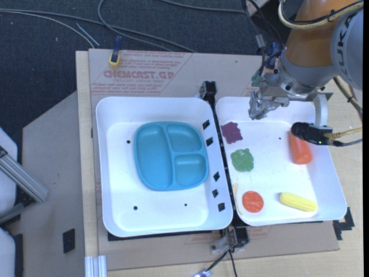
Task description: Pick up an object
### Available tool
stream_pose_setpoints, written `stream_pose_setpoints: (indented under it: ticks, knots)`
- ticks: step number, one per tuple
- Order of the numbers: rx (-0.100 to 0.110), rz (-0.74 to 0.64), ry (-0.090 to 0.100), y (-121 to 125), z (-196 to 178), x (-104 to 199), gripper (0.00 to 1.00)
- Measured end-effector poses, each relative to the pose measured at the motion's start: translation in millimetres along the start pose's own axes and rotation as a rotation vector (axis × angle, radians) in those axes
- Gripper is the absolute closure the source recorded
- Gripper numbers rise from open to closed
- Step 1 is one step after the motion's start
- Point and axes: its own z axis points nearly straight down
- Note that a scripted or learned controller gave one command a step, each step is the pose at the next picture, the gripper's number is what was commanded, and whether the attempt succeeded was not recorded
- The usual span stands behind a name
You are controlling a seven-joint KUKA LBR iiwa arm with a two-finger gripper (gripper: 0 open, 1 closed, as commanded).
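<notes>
The right bin [323, 212] holds several small toy items. A purple piece [232, 132] lies near its left wall, with a green lumpy piece [243, 160] just below it. A red-orange round piece [252, 201] and a yellow corn cob [298, 201] lie along the front. An orange cylinder-like piece [300, 150] rests at the right side. My gripper [260, 109] hangs over the back left part of this bin, up and to the right of the purple piece, apart from every item. Nothing shows held in it.
The left bin [112, 126] holds a blue divided plate [171, 155] in its middle. A black divider with clips [214, 149] runs between the two bins. Bare white floor lies in the middle of the right bin.
</notes>
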Motion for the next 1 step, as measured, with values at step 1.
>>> stream_pose_setpoints:
  ticks: [1]
  knots:
    - [0.001, 0.001, 0.0, -23.0, 3.0, 53.0, 1.0]
